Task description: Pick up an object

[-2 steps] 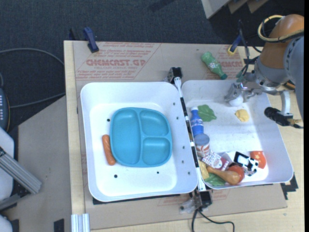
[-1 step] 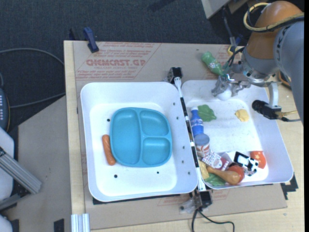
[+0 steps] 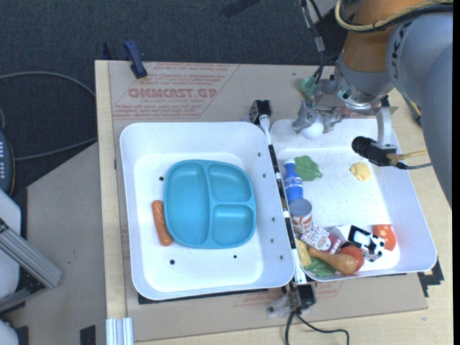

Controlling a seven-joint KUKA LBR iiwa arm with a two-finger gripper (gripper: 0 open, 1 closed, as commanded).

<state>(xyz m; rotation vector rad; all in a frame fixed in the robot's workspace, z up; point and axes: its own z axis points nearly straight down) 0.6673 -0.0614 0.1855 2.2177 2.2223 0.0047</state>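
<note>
My gripper (image 3: 315, 121) hangs over the back edge of the right bin (image 3: 410, 200), pointing down. A small white egg-shaped object (image 3: 313, 129) sits between its fingertips, and the fingers look closed on it. Lower in the same bin lie a green leafy piece (image 3: 307, 167), a yellow chunk (image 3: 361, 171), a blue bottle (image 3: 291, 180) and a small can (image 3: 300, 213). Near the front are a red-and-white packet (image 3: 320, 238), a black-and-white toy (image 3: 367, 240), a red tomato (image 3: 385, 234) and a brownish pear (image 3: 336, 263).
The left bin (image 3: 136, 192) holds a blue divided plate (image 3: 210, 203) with an orange sausage (image 3: 161, 222) beside its left side. A black clamp (image 3: 260, 110) stands where the two bins meet at the back. The arm's grey body (image 3: 424, 42) fills the upper right.
</note>
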